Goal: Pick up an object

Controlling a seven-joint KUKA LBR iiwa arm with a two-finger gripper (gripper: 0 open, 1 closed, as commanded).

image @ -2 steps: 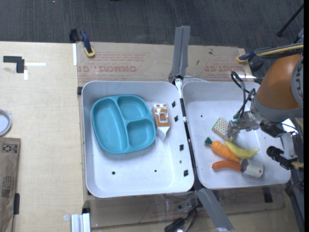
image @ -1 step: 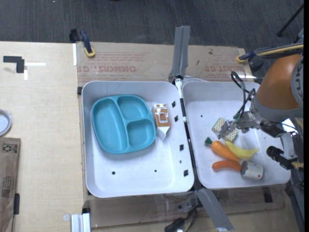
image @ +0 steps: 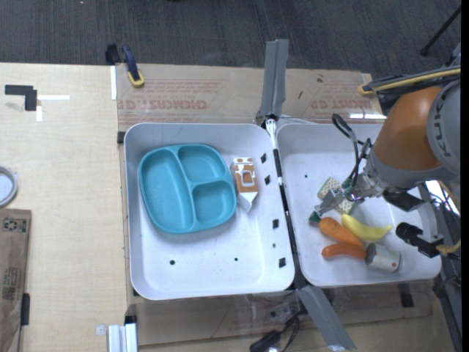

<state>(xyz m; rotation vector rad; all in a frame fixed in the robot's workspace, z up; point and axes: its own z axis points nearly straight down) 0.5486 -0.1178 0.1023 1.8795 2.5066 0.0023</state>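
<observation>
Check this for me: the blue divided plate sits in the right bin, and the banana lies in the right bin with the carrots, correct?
One thing is off. The camera view shows the blue plate in the left bin, not the right one. The rest holds: the banana lies in the right bin with the carrots.

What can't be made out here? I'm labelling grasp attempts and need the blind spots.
- Pincer: camera view, too small and partly covered by the wrist to judge its state or any grasp.
- Small patterned object: too small to identify.
- Grey cylinder: too small to identify.
- Packet beside the blue tray: label unreadable.
</observation>
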